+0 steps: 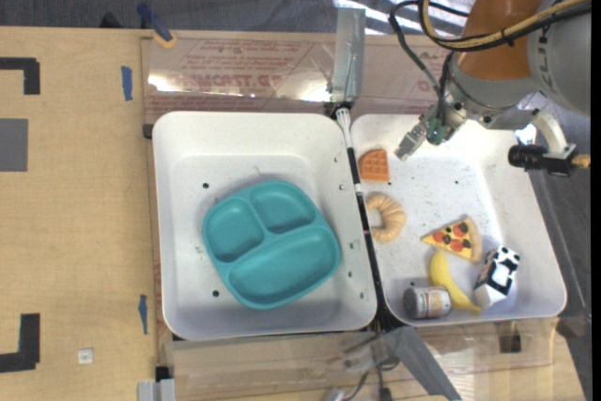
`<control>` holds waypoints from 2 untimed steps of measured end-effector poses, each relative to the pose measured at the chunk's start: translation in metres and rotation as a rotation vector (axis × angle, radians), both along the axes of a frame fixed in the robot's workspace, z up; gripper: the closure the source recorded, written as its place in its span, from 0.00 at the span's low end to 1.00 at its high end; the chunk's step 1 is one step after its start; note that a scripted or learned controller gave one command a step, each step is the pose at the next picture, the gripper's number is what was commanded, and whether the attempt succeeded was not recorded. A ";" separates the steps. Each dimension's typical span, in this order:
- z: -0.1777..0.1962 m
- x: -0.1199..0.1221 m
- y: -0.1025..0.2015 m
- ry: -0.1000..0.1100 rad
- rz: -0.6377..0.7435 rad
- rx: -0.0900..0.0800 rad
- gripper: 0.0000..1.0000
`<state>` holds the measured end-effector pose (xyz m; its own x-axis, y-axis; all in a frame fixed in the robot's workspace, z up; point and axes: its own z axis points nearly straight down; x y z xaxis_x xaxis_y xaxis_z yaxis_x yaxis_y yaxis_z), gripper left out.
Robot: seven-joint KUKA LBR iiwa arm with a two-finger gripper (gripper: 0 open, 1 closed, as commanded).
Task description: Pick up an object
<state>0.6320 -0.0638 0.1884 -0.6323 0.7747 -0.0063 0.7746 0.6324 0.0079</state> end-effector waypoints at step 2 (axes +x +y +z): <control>-0.004 -0.068 0.144 0.013 -0.675 0.004 1.00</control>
